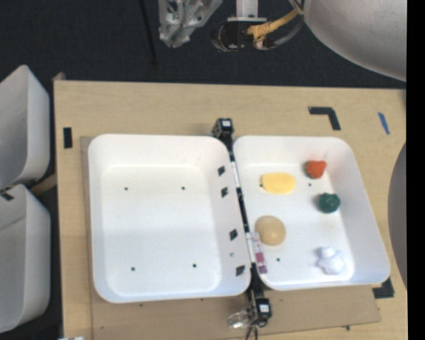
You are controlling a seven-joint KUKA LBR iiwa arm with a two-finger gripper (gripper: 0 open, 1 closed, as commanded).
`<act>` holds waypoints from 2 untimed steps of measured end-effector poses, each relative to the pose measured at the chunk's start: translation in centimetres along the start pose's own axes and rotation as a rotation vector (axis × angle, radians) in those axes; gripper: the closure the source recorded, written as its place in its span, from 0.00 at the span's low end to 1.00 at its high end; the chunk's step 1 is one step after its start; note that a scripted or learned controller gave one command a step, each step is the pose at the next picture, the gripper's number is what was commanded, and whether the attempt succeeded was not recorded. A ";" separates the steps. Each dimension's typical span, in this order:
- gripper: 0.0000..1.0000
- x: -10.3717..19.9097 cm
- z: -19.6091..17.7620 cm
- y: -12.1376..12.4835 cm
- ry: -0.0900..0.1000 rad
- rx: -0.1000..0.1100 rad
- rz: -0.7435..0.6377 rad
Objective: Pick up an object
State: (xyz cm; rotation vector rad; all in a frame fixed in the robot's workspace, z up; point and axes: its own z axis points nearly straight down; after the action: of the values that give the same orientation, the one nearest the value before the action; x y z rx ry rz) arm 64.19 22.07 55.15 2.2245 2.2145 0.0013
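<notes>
Five small objects lie in the right bin [361, 211]: a yellow oval piece [278, 183], a red-orange piece [314, 168], a dark green piece [329, 202], a tan ball [271, 230] and a white lumpy piece [331, 261]. My gripper [184, 16] hangs at the top of the camera view, beyond the bench's far edge and well away from both bins. It is open with nothing between its fingers. The grey arm runs off to the upper right.
The left bin [156, 218] sits beside the right one, joined along a black-clipped divider [235, 204]. Both rest on a tan board [163, 108]. White housings [10, 190] stand along the left edge.
</notes>
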 end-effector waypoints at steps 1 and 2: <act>1.00 0.0 0.0 0.8 0.000 -0.001 0.002; 1.00 0.0 0.0 1.4 0.000 -0.002 0.003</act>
State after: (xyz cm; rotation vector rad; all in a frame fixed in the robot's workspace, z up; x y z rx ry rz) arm 65.61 22.06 55.17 2.2276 2.2099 0.0035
